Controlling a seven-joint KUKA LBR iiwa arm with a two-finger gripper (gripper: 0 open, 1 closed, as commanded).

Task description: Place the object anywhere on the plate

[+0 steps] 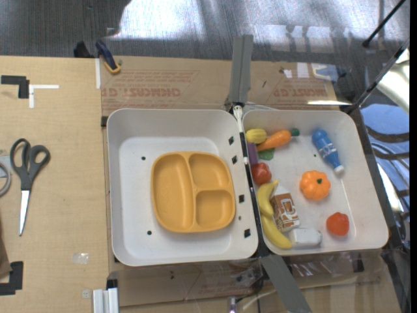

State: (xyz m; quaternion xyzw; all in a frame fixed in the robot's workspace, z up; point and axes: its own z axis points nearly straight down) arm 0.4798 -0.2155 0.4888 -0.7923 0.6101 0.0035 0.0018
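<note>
Camera view tells you nothing is done: plate (193,192) lies bare, toys sit in the right bin (365,175); claw state unknowable.

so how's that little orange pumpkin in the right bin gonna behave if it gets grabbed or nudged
The pumpkin looks round and squat, so a nudge would probably roll it toward the blue bottle or the banana. Its smooth, shiny skin suggests hard, light plastic, likely stiff but slippery. It sits apart from its neighbours, so a grab from above seems feasible.
</note>
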